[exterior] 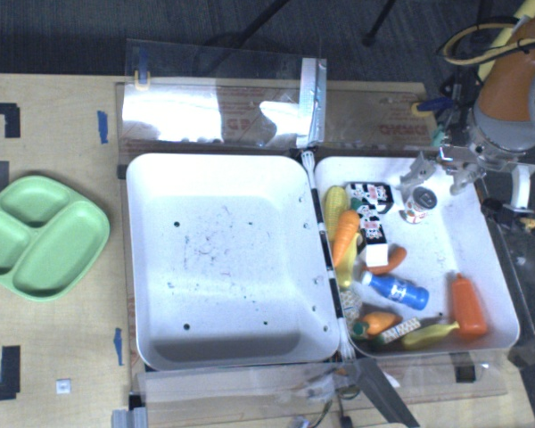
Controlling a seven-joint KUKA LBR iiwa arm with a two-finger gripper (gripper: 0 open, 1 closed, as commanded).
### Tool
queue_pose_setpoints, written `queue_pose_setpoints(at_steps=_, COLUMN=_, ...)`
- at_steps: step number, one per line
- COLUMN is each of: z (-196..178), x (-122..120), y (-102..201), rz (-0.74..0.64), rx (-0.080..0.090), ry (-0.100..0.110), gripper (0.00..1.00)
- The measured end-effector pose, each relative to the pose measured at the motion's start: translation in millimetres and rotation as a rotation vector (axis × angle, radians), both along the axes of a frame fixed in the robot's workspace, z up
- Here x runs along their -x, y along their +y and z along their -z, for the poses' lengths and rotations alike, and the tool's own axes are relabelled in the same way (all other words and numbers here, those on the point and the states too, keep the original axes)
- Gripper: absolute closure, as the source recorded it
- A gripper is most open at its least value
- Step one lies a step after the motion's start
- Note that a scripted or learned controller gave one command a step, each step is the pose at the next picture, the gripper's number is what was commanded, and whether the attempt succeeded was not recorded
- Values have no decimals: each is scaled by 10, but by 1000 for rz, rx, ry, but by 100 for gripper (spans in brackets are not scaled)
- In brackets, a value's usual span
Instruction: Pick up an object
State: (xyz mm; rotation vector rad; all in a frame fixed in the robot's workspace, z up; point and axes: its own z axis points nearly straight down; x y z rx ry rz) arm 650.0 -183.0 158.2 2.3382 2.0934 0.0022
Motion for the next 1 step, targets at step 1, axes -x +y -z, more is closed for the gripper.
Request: queue_pose_setpoints(at_steps=1, z=492, x=-30, y=-198, rz=38, rx=-2, ry=-1, gripper=0)
